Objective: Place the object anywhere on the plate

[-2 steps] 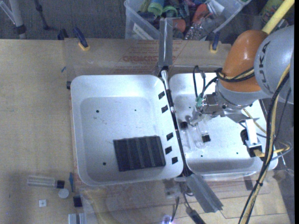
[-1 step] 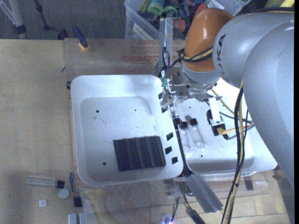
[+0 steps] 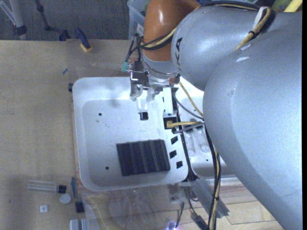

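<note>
So, the gripper (image 3: pixel 143 101) hung in the upper middle, fingers slightly apart, clamping nothing; the dark ridged plate (image 3: pixel 143 157) below was bare, placement apparently undone.

You are looking at a bench (image 3: pixel 33 104) of pale, matt wood-look board with a faint grain. The left bin (image 3: pixel 91 128) reads as smooth white plastic with a soft sheen along its rim. In it lies a dark ribbed pad (image 3: pixel 143 157), matt black, with raised ridges running across it; rubber or plastic, you cannot tell which. The arm (image 3: pixel 249 95) has a smooth grey painted shell, semi-gloss, catching bright highlights. Its orange band (image 3: pixel 165 20) looks glossy and smooth. The gripper (image 3: pixel 143 99) shows pale metal-like parts. Cables (image 3: pixel 192 124) along the arm are smooth yellow and black sheathing.
</note>
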Motion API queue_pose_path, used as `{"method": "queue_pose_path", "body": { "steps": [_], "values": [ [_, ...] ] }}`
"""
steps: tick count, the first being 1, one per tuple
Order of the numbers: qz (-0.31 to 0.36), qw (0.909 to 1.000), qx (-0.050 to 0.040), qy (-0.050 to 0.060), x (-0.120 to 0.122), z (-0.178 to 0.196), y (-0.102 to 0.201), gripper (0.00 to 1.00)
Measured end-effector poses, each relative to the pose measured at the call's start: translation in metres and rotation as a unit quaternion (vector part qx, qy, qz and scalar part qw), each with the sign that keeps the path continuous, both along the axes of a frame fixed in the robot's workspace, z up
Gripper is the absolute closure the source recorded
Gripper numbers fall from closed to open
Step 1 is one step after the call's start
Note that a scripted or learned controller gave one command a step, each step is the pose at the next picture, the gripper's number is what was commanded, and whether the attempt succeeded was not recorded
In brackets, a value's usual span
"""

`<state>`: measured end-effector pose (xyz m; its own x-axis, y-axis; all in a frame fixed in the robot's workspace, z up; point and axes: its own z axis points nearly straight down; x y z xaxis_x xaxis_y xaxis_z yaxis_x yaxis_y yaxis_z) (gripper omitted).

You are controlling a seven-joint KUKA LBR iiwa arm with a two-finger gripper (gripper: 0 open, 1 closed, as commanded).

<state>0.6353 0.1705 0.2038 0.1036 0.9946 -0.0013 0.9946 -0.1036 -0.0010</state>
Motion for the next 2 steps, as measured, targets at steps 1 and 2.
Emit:
{"method": "queue_pose_path", "body": {
  "steps": [1,2],
  "values": [
    [-0.212,0.9773,-0.0009,0.002,0.013,-0.088,0.045,1.00],
    [0.215,0.9766,0.0005,-0.002,0.031,-0.048,0.055,1.00]
  ]
}}
